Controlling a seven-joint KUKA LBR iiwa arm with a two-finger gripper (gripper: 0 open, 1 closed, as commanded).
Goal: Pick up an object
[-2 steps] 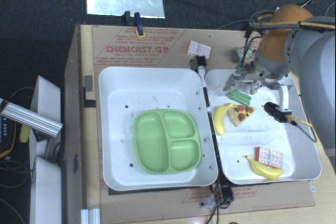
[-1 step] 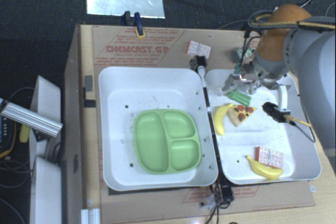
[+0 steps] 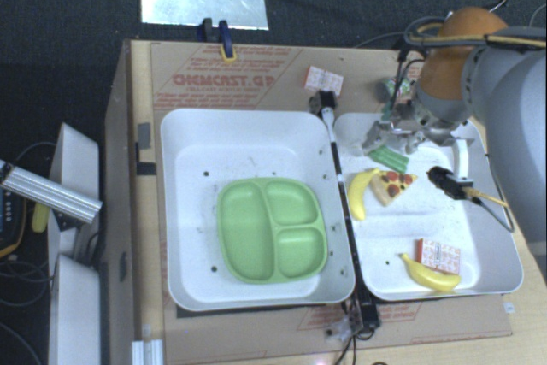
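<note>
1. Green plate (image 3: 272,228), three compartments, flat in the middle of the left bin (image 3: 184,184).
2. Beside it, touching along one rim, the right bin (image 3: 487,244); both white, on a cardboard-topped bench (image 3: 231,77).
3. Grey arm (image 3: 504,90) with an orange band, in from the right, over the right bin's far end.
4. Claw (image 3: 391,137) low over the far left part of the right bin; cannot tell whether wide or narrow, nothing seen held.
5. Just below the claw, a green block (image 3: 391,159) on the bin floor; cannot tell whether touching.
6. Near that, a banana (image 3: 359,192) along the bin's left wall, with a pizza slice (image 3: 393,185) against its right side.
7. Well apart, at the near end: a red-and-white box (image 3: 438,254), and a second banana (image 3: 430,274) just in front of it.
</note>
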